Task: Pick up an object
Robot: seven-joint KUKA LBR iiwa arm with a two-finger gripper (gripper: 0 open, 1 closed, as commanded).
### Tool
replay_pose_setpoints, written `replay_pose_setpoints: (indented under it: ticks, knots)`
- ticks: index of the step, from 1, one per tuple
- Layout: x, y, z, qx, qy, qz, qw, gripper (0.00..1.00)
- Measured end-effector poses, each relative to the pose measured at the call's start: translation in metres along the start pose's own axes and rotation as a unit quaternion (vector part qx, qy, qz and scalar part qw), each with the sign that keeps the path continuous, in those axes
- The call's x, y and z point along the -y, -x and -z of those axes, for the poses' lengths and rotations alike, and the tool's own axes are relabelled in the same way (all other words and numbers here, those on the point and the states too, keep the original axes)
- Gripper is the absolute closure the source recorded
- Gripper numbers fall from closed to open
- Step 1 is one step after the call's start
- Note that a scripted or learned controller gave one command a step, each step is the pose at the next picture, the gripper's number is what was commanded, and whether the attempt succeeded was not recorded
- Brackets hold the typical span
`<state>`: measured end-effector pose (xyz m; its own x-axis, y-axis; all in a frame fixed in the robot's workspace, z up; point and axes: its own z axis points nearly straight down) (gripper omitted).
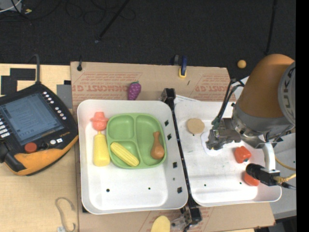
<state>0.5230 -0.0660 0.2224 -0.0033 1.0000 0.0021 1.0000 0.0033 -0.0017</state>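
My gripper (215,141) hangs low over the right bin (227,197), near its middle. A tan round biscuit (195,125) lies just to its upper left, apart from it. Close on the gripper's right sits an orange-red block (242,154), and another red piece (250,179) rests nearer the bin's front right beside a black part of the arm. The grey and orange arm (265,95) covers the back right of this bin.
The left bin (125,192) holds a green divided plate (133,124) with a corn cob (124,153) and a brown drumstick (157,146). Beside the plate are a yellow bottle (100,149) and a pink toy (99,121). Purple grapes (134,90) lie behind the bins. A control pendant (34,124) sits far left.
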Motion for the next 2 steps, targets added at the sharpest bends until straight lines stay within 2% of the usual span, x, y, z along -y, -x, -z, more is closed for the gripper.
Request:
replay_pose_setpoints:
  ticks: [2]
  knots:
    - [-0.032, -0.106, 0.01, 0.0, 0.0, 0.0, 1.0, 1.0]
